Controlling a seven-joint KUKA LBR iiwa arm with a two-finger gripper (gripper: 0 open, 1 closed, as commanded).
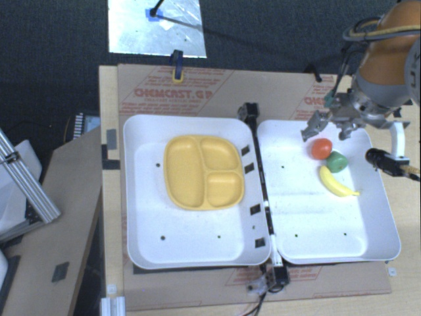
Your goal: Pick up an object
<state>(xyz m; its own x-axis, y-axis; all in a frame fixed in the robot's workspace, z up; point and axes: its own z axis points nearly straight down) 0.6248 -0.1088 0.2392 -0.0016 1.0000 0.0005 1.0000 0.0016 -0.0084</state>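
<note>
Nearest me in the right bin (342, 242) lies a yellow banana (337, 182), then a green fruit (337, 161) touching an orange-red one (320, 149). Above that I see the gripper (327, 129), fingers spread, grasping nothing. The yellow tray (202, 172) sits in the left bin (145, 236).

Robotics lab: cardboard-covered bench (197, 84), twin white bins (141, 242), aluminium framing (26, 189).

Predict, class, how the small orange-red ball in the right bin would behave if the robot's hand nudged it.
The orange-red ball looks round, so it would probably roll. The green piece sits against it and might block or deflect it. Its smooth-looking skin could slip from the hand.
</note>
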